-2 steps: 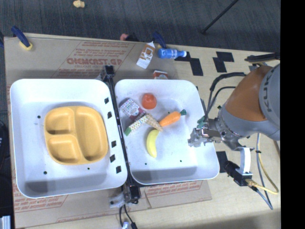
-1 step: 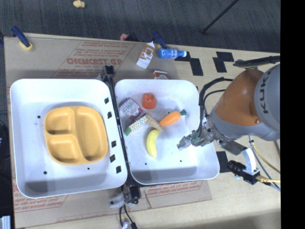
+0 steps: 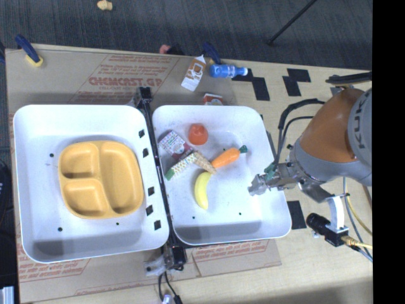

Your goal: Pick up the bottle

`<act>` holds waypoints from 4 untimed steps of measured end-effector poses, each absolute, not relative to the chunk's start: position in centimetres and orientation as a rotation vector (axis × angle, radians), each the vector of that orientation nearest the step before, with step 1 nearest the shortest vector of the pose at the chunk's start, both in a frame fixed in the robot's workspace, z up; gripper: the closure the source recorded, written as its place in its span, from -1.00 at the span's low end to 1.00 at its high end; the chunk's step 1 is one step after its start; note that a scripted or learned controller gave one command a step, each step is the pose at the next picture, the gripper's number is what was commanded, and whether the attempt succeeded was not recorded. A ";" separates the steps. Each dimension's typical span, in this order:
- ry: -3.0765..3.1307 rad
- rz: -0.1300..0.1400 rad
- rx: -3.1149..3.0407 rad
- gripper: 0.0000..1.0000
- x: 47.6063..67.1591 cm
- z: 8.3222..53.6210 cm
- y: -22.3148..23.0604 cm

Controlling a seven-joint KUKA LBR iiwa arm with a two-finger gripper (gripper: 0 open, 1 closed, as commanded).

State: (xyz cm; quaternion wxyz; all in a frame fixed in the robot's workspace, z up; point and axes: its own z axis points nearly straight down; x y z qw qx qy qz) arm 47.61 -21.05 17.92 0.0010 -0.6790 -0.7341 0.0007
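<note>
A small blue bottle (image 3: 226, 71) lies on its side on the bench behind the right bin (image 3: 271, 215), outside it. My gripper (image 3: 258, 185) hangs low over the right edge of the right bin, well in front of the bottle and to its right. It is also to the right of the banana (image 3: 201, 190) and the carrot (image 3: 226, 158). The grey arm with its orange band (image 3: 326, 132) comes in from the right.
The right bin also holds a red tomato (image 3: 198, 133), a red-and-white packet (image 3: 172, 143) and a yellow wafer-like piece (image 3: 188, 163). A yellow divided plate (image 3: 101, 177) sits in the left bin (image 3: 31, 132). A small carton (image 3: 193, 73) lies beside the bottle.
</note>
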 end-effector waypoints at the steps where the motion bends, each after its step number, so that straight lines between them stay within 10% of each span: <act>1: -2.501 0.001 -1.895 1.00 47.6 19.7 -13.8; 2: -2.501 0.002 -1.899 1.00 47.6 19.4 -21.2; 4: -2.208 0.002 -2.232 1.00 47.6 17.9 -19.0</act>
